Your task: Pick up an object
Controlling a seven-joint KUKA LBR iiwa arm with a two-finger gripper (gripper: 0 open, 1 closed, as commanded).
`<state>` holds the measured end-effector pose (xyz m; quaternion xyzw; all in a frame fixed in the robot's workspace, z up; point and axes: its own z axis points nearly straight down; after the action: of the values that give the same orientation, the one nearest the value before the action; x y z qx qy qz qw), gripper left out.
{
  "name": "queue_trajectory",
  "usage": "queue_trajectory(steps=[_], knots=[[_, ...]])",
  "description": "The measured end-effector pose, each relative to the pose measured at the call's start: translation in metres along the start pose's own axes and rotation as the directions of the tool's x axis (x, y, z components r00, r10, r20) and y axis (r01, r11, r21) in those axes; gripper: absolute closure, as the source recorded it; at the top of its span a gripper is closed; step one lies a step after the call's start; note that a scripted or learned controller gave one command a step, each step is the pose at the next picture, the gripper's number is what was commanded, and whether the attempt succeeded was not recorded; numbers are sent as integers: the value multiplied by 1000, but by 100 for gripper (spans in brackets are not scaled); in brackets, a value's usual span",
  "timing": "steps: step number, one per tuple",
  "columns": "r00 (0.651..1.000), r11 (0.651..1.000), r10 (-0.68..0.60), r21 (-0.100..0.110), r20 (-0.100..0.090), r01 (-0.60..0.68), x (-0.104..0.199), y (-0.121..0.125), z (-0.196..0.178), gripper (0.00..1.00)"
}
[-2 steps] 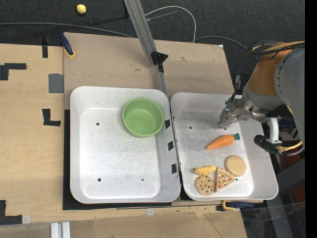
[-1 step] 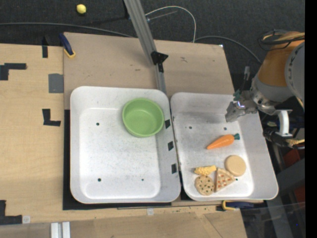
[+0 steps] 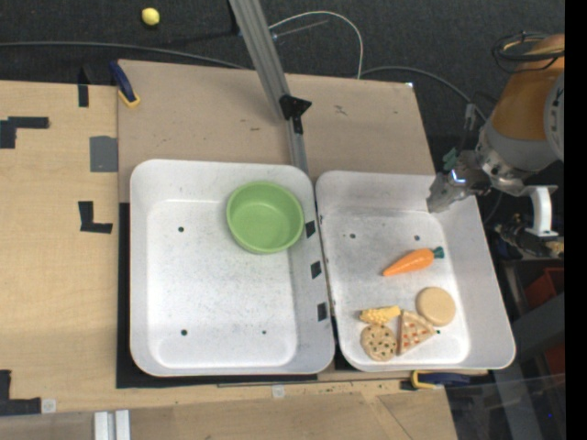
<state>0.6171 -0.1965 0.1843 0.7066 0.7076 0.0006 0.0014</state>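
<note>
Gripper (image 3: 447, 191) at the far right corner of the right bin (image 3: 486, 273), over its rim; cannot tell whether spread or pressed together, nothing visible in it. Orange carrot (image 3: 409, 262) lying mid-bin, well apart from the gripper. Nearer the front edge: round tan biscuit (image 3: 436, 305), yellow corn piece (image 3: 380, 315), pizza slice (image 3: 414, 331) and a dotted cookie (image 3: 378, 342), clustered close together. Green bowl (image 3: 265, 216) upright in the left bin (image 3: 156, 273), near its far right corner.
</note>
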Motion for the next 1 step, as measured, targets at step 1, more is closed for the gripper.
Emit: queue_trajectory(steps=[1], knots=[[1000,1000,0,1,0,0,0,1,-28,100]])
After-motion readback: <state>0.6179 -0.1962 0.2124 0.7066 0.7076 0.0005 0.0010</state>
